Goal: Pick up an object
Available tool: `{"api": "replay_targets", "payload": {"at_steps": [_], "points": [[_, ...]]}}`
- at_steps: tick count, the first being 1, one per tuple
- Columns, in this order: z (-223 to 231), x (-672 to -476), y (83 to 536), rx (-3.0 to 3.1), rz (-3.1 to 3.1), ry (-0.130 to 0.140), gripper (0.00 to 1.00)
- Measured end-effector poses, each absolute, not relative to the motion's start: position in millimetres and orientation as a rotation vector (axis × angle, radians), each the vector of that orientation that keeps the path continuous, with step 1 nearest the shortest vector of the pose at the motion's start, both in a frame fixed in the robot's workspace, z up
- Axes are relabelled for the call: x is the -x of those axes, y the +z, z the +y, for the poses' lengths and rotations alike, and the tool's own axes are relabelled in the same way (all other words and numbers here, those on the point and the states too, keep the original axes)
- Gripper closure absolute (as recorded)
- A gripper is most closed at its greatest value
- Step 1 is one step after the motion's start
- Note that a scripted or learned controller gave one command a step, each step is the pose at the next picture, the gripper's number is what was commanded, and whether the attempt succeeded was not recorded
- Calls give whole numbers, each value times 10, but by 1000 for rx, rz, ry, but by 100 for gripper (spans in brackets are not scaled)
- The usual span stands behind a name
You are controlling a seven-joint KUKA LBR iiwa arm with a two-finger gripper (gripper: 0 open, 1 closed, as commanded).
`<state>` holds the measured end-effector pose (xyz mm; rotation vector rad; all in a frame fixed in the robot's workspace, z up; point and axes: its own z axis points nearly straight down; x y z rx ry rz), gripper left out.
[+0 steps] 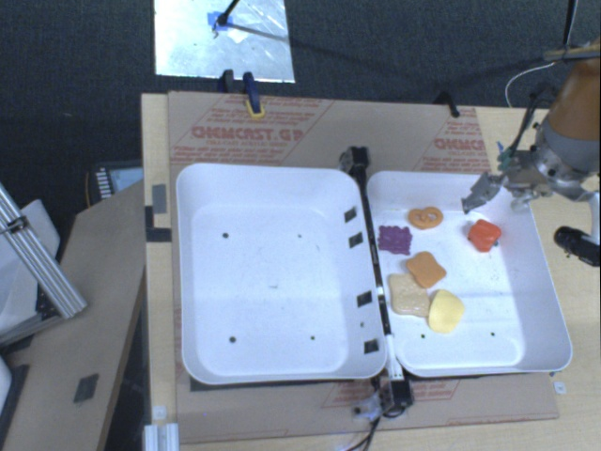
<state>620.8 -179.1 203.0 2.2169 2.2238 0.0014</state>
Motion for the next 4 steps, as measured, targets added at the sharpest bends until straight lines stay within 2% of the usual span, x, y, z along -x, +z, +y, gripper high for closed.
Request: {"api": "replay_targets", "payload": {"at_steps": [1,2,3,4], "points": [[-991,-6457,1164,-2213,2238,1,0],[-820,-6704,1388,-2211,2227,7,0],[-569,-6102,1876,-2219,2224,3,0],[-581,-6128,1960,-2216,2223,5,100]]}}
